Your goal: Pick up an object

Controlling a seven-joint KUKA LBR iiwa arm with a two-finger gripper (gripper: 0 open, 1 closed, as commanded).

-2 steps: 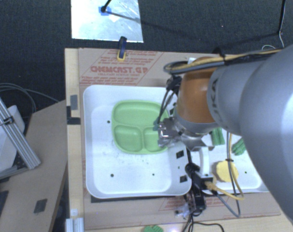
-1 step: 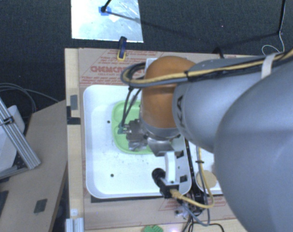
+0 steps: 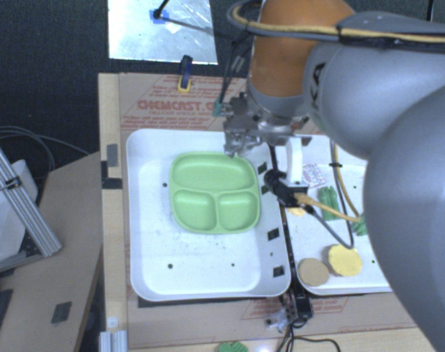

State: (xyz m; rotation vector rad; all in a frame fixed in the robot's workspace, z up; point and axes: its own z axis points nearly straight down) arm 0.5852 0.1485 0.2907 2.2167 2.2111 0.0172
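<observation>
A light green divided plate [image 3: 212,193] with three compartments lies in the left white bin [image 3: 152,262]. My gripper [image 3: 237,144] hangs over the plate's far right corner, right at its rim, under the orange band of the wrist. The arm hides most of the right bin [image 3: 354,288]. In that bin I see a yellow round piece [image 3: 344,261], a tan round piece [image 3: 313,272], a green item [image 3: 329,196] and a white packet with red print [image 3: 311,173].
A black divider with clips [image 3: 281,226] runs between the two bins. A yellow cable [image 3: 328,210] loops over the right bin. Cardboard [image 3: 160,105] lies behind the bins, with a small blue and yellow clamp [image 3: 185,75] on it.
</observation>
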